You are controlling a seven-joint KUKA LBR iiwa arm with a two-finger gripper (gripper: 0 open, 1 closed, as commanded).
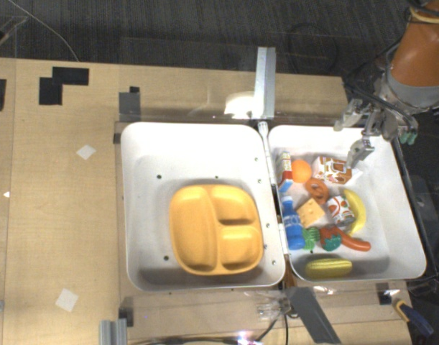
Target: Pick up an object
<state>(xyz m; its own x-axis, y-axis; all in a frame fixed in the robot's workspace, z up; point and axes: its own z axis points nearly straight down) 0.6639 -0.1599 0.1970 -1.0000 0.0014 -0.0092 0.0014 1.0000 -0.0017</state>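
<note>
Pale wooden bench (54, 214) beneath dark carpeted floor (169, 13).

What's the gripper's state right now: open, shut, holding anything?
Gripper: above the right bin's far corner, over the pile of toys; nothing seen between its fingers, and open or shut cannot be told.

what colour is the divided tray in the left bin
Yellow-orange, plain with no pattern. The divided tray shows best in the camera view, lying in the left bin.

Toy foods (321, 210) – banana, orange, pickle – heaped in right bin (406, 214).
</note>
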